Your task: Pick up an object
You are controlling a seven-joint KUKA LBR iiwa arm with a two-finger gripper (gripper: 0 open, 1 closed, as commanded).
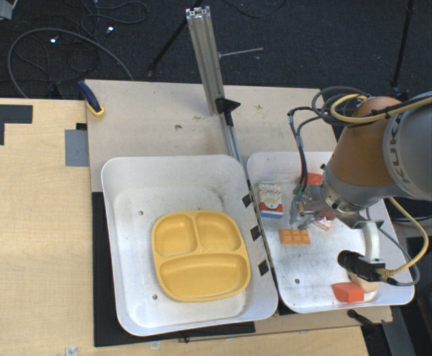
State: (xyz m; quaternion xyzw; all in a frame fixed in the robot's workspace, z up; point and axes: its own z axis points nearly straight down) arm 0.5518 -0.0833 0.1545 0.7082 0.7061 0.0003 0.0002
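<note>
My gripper (303,218) hangs low over the right bin (304,288), near its middle. A small white carton (270,199) with blue and red print stands just to its left. Directly below the gripper in the view, an orange flat block (295,236) lies on the bin floor. A red block (347,292) rests at the bin's near right corner. A red-orange thing (314,179) peeks out behind the wrist, mostly hidden by the arm.
The left bin (127,199) holds a yellow divided plate (199,254). An aluminium post (208,58) rises behind the bins, with a rod running down to where their rims meet. The grey and orange arm (371,154) covers the right bin's far right part.
</note>
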